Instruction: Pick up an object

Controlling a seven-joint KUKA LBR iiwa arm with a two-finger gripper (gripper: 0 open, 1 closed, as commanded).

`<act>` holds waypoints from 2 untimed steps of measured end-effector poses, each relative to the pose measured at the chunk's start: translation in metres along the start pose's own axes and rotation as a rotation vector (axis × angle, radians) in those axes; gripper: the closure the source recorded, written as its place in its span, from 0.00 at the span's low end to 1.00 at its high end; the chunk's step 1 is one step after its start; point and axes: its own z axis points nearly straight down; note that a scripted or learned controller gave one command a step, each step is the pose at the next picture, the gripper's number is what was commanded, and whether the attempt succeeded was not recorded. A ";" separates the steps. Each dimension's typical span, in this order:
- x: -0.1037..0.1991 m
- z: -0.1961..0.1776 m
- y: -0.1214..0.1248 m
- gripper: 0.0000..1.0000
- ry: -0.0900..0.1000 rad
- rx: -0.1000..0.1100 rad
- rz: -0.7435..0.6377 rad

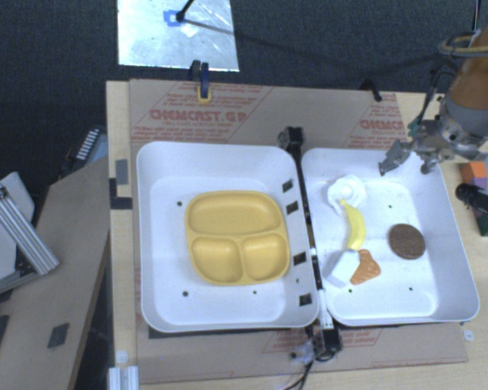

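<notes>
While the hand [410, 160] hangs with spread fingers, gripping nothing, above the right bin's [447, 295] far edge, a banana [355, 226] lies mid-bin beside a brown disc [407, 241] (an orange wedge [364, 268] sits nearer); the left bin [159, 218] carries a yellow divided tray [235, 237].

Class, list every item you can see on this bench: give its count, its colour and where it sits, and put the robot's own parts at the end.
Bins: two, white, side by side on the bench.
Divided tray: one, yellow, in the left bin.
Banana: one, yellow, in the right bin, near its middle.
Round disc: one, brown, right bin, right of the banana.
Orange piece: one, right bin, below the banana.
White pieces: two, right bin, at the banana's two ends.
Clamp: one, yellow and dark, bench's far edge.
Gripper: one, grey, above the right bin's far right corner.
</notes>
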 end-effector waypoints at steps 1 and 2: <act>0.001 -0.009 0.003 0.00 -0.003 -0.013 -0.003; -0.006 0.035 0.007 0.00 -0.003 -0.011 -0.001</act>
